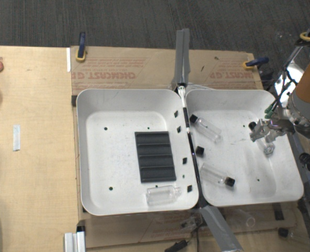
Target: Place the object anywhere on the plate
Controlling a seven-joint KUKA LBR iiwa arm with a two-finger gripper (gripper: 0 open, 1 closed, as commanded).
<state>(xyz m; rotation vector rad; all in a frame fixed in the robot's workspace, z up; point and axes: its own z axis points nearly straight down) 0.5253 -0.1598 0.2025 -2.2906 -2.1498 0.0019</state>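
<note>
The surface (34, 114) fills the frame's left and centre, carrying two white bins. The left bin (92, 156) holds a black ribbed plate (155, 156) at its middle, open floor all round, with a clear vial (162, 195) near its lower rim. The right bin (249, 188) holds two capped vials (205, 127) (218, 175) toward its left side. The pincer (265, 135) hovers near that bin's right edge; whether apart or together, I cannot tell.

The cardboard sheet (144, 67) behind the two bins carries red printing that appears upside down from the camera. The larger line seems to read "CHEMCEST, G…". A smaller line beneath it is too small to make out. No other text is legible.
</note>
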